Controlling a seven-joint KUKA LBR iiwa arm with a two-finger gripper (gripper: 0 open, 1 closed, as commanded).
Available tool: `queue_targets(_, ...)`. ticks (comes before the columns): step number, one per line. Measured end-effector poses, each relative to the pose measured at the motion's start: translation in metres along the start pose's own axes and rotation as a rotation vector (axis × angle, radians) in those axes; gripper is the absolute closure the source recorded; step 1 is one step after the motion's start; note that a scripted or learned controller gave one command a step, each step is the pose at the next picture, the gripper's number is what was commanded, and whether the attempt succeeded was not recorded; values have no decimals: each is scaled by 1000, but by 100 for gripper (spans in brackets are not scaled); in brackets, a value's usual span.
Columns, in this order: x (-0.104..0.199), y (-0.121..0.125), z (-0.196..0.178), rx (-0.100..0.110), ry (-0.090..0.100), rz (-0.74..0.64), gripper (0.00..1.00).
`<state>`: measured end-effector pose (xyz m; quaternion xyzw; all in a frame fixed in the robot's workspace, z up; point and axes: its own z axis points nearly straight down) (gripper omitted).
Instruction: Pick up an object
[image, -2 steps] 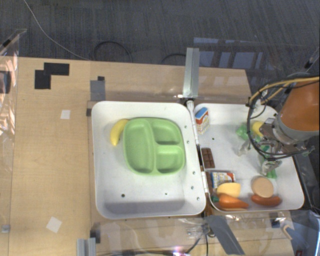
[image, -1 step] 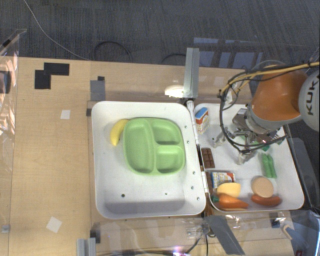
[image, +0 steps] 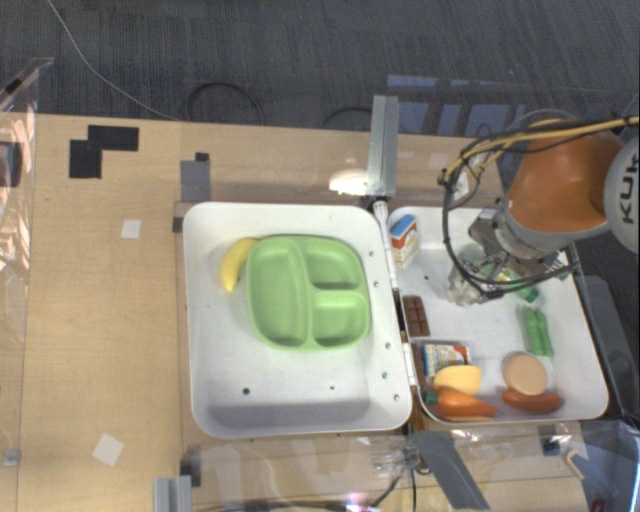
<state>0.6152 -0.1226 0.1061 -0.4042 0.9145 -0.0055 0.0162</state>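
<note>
My gripper (image: 472, 288) hangs low over the back half of the right bin (image: 482, 328), under the orange band of the arm (image: 556, 182). It is above bare bin floor, between a small white and blue carton (image: 403, 238) to its left and a green pod (image: 538, 331) to its right. Nothing shows in its grasp. Along the bin's front lie a yellow lemon-like piece (image: 458, 379), an orange carrot (image: 465, 404), a round tan bun (image: 525, 374) and a red-brown sausage (image: 532, 402). A printed packet (image: 441, 354) and a brown chocolate bar (image: 416, 316) lie by the left wall.
The left bin (image: 290, 390) holds a green divided plate (image: 306, 291) with a yellow banana (image: 234, 263) against its left edge. Black cables (image: 455, 215) loop down beside the wrist. A metal post (image: 382, 145) stands behind the bins.
</note>
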Motion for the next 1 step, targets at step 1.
queue_targets(1, 27, -52, -160, -6, 13, -188, 100)
